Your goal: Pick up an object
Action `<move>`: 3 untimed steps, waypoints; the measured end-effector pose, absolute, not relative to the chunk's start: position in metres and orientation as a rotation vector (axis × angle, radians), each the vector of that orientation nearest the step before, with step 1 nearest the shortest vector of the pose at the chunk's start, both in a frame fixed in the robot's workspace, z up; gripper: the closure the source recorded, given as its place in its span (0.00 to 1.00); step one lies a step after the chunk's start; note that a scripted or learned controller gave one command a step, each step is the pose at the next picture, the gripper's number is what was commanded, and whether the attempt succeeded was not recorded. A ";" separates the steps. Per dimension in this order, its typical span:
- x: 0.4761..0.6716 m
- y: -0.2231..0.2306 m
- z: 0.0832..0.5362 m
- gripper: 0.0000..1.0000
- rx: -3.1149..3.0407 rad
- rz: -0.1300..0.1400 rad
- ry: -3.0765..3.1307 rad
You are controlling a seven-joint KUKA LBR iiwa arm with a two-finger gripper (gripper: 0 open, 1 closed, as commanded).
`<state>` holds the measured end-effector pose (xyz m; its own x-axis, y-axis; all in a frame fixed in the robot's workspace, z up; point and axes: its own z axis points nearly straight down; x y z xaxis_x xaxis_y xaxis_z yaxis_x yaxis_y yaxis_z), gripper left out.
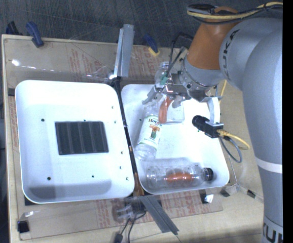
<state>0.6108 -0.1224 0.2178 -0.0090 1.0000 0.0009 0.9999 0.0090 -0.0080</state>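
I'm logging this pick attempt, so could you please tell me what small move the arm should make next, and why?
Probably a short, straight lowering of the claw. It hangs at the far end of the right bin, about over the orange-capped top of the small labelled bottle, and nothing can be seen held in it. The larger clear bottle lies apart, along the near wall.

A robotics lab. The KUKA arm [253,75] reaches over two white bins [68,135] on a clamped bench [60,54]. Cables trail beside the bins.

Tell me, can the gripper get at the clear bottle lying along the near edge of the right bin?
Probably yes. The clear bottle lies on its side in the right bin with nothing on top of it, and the gripper is over the same bin's far end. A smaller labelled bottle lies between, off to one side.
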 end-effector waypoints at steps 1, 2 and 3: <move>0.625 -0.172 0.142 0.00 -2.158 0.008 -2.274; 0.627 -0.207 0.108 0.00 -2.134 -0.024 -2.327; 0.633 -0.185 0.115 0.00 -2.267 0.005 -2.170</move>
